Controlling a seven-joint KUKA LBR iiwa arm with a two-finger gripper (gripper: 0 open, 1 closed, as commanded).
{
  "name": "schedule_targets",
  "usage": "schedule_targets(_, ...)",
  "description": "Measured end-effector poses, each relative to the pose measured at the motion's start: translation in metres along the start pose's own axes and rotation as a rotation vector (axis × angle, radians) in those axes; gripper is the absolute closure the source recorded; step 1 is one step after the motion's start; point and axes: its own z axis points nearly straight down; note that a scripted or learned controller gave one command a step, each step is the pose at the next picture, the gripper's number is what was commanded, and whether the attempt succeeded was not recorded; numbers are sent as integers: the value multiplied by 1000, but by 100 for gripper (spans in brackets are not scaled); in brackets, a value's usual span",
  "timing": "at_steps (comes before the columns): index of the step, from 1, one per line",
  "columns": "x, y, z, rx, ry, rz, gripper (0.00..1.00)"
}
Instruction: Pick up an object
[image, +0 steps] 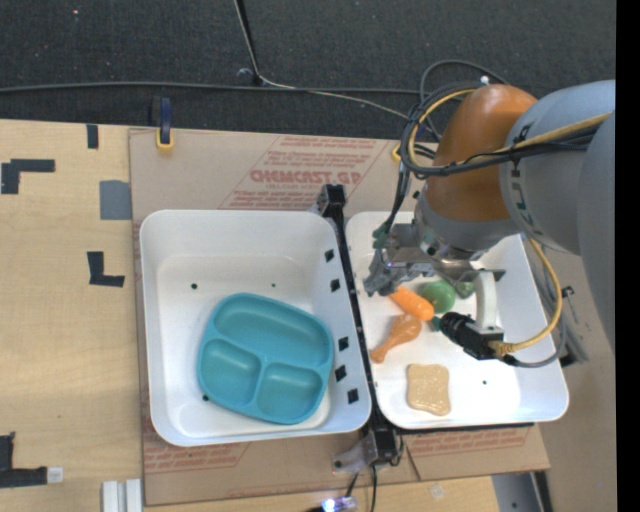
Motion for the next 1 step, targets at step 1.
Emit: schedule_targets(1,64,-5,-2,-1,1,-3,100)
